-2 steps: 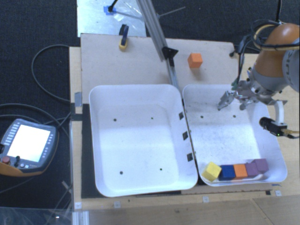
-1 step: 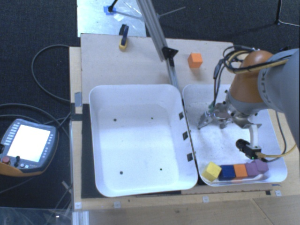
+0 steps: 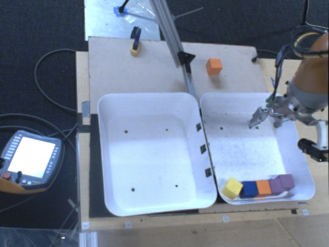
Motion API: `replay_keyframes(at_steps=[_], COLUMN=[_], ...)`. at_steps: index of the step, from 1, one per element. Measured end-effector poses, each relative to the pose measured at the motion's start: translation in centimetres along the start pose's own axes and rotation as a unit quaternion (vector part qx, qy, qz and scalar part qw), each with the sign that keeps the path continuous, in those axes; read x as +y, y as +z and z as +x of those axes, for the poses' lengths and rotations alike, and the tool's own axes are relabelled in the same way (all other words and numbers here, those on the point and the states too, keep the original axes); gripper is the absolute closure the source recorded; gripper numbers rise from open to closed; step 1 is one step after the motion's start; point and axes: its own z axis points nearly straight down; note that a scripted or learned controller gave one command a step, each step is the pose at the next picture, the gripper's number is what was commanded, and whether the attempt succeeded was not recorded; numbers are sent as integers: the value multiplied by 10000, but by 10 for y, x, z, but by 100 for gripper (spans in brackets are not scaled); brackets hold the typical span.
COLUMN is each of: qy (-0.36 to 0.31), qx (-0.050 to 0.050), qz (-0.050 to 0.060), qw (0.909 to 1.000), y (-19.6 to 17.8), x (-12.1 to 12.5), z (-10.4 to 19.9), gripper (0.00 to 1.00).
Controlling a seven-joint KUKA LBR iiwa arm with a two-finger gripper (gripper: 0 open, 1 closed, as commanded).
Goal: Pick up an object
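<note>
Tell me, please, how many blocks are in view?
5: yellow block, blue block, orange block and purple block lined along the right bin's near wall, plus a second orange block on the board behind.

My workplace, a robotics lab: two white bins [image 3: 154, 153] on a board-topped bench, a control handset [image 3: 30, 161] and cables left of them, dark carpet all around.

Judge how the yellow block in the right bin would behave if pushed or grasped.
The yellow block looks like a rigid cube with flat faces, so it should slide, not roll. It sits at the bin's near wall beside the blue block, so a push would probably jam it, and finger room seems tight.
</note>
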Motion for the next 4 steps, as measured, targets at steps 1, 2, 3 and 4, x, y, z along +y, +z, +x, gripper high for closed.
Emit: replay_keyframes(at_steps=[1,2,3,4], qy=[-39,-42,-23,-33], qx=[47,18,40,21], qz=[90,-6,88,29], qw=[9999,10000,10000,10000], y=[95,-83,23,18], x=[-28,-33,-64,-42], z=[45,54,72,63], gripper=[0,0,0,0])
